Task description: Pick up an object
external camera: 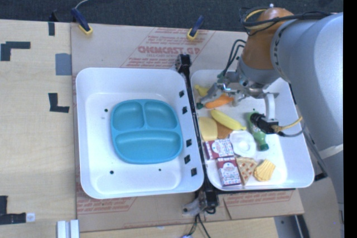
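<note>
Cardboard-covered bench [162, 47], two white bins: blue tray [147, 131] left, toy food right. Gripper [231, 92] low at right bin's [304, 167] twelve o'clock, over orange carrot [217, 102] (finger state: cannot tell). Nothing visibly lifted; whole pick apparently left.

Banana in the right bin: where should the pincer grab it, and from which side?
Judging by its pose, grip the banana at mid-length, coming straight down, closing across its narrow width. It lies flat and slanted, with the cheese wedge crowding its lower-left end.
</note>
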{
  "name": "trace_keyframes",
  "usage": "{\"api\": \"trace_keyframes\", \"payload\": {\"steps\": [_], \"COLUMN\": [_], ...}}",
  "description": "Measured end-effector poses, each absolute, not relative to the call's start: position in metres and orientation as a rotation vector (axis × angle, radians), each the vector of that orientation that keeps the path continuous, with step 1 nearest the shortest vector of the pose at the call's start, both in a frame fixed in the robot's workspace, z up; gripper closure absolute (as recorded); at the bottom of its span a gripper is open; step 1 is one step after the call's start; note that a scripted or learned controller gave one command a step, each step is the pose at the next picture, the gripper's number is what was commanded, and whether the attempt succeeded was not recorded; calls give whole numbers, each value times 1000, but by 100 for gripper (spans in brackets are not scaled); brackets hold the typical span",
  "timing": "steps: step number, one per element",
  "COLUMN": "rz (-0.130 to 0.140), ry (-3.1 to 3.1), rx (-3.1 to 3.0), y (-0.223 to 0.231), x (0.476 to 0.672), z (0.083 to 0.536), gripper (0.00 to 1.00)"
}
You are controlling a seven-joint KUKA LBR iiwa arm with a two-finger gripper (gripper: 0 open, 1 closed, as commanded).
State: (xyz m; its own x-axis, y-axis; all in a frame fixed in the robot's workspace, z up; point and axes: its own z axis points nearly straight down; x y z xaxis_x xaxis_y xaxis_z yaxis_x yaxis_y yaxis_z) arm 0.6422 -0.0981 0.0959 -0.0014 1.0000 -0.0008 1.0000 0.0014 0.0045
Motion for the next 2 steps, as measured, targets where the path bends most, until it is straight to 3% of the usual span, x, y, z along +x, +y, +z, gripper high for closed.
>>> {"api": "trace_keyframes", "payload": {"steps": [1,2], "rz": [-13,-19], "ry": [2229,2231], "rx": [2225,2227], "y": [-94,-95], "x": [666,666], "z": [85,94], "gripper": [0,100]}}
